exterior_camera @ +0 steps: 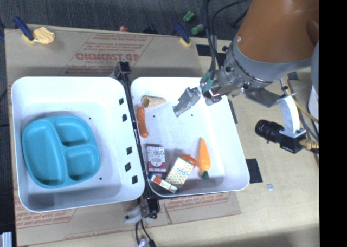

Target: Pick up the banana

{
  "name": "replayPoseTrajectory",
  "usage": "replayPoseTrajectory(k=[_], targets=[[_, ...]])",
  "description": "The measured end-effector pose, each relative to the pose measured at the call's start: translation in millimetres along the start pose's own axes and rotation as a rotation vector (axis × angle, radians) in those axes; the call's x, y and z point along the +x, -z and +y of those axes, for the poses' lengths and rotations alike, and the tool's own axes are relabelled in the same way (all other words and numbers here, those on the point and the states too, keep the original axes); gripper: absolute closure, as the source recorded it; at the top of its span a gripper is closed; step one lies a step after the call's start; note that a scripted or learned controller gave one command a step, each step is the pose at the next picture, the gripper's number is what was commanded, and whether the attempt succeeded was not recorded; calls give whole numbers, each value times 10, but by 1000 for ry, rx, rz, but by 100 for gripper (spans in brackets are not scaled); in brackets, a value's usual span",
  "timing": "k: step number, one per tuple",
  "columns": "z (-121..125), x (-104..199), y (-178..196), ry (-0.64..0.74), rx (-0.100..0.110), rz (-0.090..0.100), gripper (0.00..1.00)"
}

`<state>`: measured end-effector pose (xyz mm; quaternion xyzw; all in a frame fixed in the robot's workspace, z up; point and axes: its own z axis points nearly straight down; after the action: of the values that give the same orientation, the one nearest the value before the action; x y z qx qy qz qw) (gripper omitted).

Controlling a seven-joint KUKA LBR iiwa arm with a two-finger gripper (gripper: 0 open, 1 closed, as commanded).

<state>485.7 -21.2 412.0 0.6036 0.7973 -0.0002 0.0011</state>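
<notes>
Nearest the front rim of the right bin (pixel 238 182) lie a small tube (pixel 163 184), a patterned box (pixel 180 170), a red box (pixel 155 157) and a carrot (pixel 204 155), close together. Left bin (pixel 21 197) holds a blue tray (pixel 59 151). Farther back, a sausage (pixel 142 121) lies along the right bin's left wall, with a tan piece (pixel 153 101) just behind it. Gripper (pixel 185 102) hangs over the right bin's back part, beside the tan piece, holding nothing visible; open or closed, can't tell. Can't tell which item is the banana.
</notes>
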Motion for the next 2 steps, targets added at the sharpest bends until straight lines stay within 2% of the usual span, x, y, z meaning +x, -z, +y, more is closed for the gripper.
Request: replayPoseTrajectory(k=[1,2], targets=[[-69,130,-1459,-116,6,2,0],[122,826,-2209,131,7,4,0]])
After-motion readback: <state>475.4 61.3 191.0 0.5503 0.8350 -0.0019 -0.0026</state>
